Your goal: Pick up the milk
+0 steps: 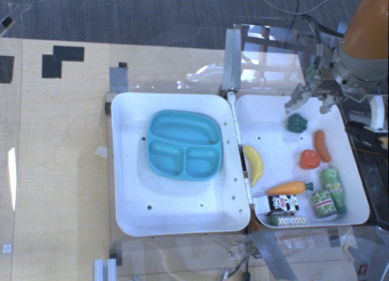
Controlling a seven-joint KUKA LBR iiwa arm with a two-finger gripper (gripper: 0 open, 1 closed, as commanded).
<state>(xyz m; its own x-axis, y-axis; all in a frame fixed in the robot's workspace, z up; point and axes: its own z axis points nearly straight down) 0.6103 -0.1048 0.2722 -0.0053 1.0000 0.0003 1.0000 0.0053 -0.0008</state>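
Note:
The milk [284, 204] is a small white carton with black cow patches, lying near the front edge of the right bin [267, 115], just below the carrot. My gripper [312, 101] hangs over the far part of that bin, well behind the milk. Its two fingers [296, 100] are spread apart and hold nothing. A dark green item [296, 123] lies just under and in front of them.
The right bin also holds a banana [254, 164], a carrot [288, 188], a red tomato [309, 159], a sausage [321, 145], a green bottle [333, 188] and a green can [322, 203]. A blue divided plate [184, 144] sits in the left bin [127, 170].

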